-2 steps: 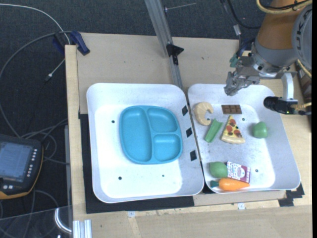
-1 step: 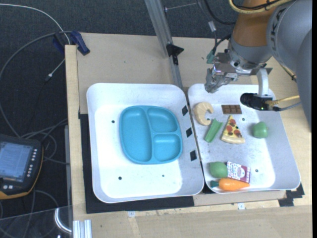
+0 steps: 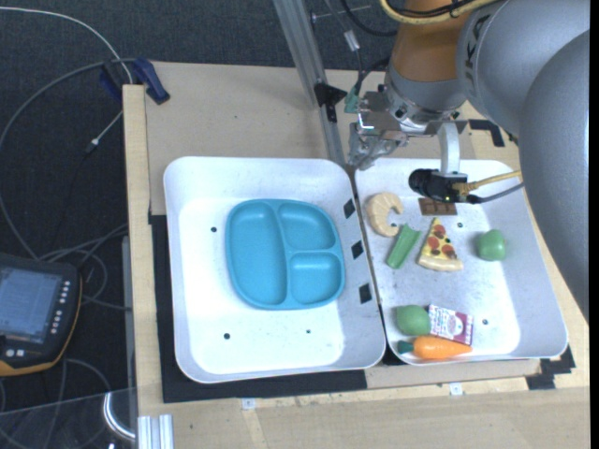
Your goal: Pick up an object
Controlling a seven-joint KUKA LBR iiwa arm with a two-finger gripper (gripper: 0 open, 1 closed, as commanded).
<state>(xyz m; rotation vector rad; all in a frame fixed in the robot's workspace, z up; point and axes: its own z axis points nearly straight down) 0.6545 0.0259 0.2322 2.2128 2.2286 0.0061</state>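
Note:
My gripper [image 3: 367, 153] hangs over the far rim of the right bin [image 3: 524, 279], close to the divider between the two bins. Just in front of it lies a beige croissant-shaped piece [image 3: 382, 211]. A green pod [image 3: 403, 247], a pizza slice [image 3: 440, 248] and a round green fruit [image 3: 490, 245] lie across the bin's middle. At its near edge sit a green lump [image 3: 410, 319], a small red-and-white carton [image 3: 448, 323] and an orange carrot [image 3: 440, 348]. Nothing shows in the gripper.
The left bin [image 3: 197, 279] holds a blue divided plate [image 3: 285, 253]. A metal post [image 3: 304, 45] rises behind the bins, next to the gripper. A handheld pendant [image 3: 33, 311] and cables lie on the floor at the left.

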